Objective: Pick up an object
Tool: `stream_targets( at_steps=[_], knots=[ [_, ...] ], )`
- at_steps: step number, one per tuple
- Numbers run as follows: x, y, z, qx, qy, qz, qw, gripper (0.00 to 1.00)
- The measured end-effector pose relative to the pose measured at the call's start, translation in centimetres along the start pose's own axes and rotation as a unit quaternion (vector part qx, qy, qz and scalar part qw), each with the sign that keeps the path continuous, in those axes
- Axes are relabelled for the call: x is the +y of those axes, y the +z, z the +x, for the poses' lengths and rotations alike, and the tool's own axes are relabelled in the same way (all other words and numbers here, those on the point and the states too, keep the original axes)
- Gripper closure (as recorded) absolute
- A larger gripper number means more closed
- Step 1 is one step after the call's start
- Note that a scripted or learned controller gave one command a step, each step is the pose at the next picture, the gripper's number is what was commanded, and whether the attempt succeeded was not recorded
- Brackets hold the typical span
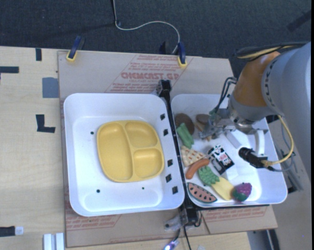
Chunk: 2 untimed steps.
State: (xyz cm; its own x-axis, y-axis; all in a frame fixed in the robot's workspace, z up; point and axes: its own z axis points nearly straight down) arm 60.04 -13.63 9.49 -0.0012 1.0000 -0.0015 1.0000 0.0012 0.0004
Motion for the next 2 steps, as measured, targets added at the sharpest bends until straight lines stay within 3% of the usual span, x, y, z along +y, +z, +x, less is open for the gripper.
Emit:
stream_targets(
  at_steps=[1, 2],
  knots=[
    [0.0, -11.2, 5.1, 0.001, -0.003, -0.003, 1.0000, 1.00],
    [-1.2, -8.8, 11.5, 0.001, -0.002, 0.002, 1.0000, 1.00]
  ],
)
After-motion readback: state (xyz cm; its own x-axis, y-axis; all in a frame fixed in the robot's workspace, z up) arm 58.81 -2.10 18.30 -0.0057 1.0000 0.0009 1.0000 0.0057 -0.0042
